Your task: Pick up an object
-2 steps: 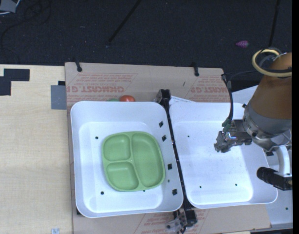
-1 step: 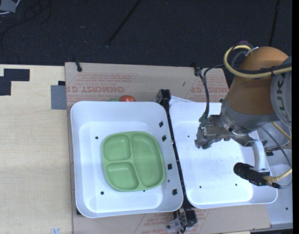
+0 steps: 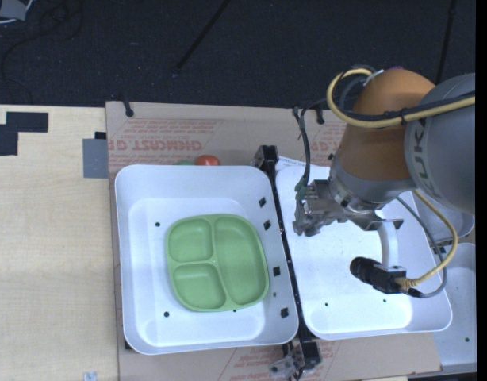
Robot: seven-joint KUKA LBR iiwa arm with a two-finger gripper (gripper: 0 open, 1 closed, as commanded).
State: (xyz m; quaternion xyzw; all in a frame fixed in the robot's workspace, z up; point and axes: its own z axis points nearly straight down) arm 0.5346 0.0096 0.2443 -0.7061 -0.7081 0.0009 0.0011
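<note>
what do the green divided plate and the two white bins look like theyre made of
Green divided plate: likely molded plastic, matte; uniform pale green, soft rounded dividers, no glare.
Left bin and right bin: probably thin formed plastic, smooth and slightly glossy; rounded corners, curved rims. Painted metal can't be ruled out.

Red print on cardboard sheet [image 3: 160, 143] behind left bin, upside down in this view, too blurred to read for sure. More red print on cardboard at front edge, illegible. Letters "UK" on arm [image 3: 446, 145] casing.
</note>
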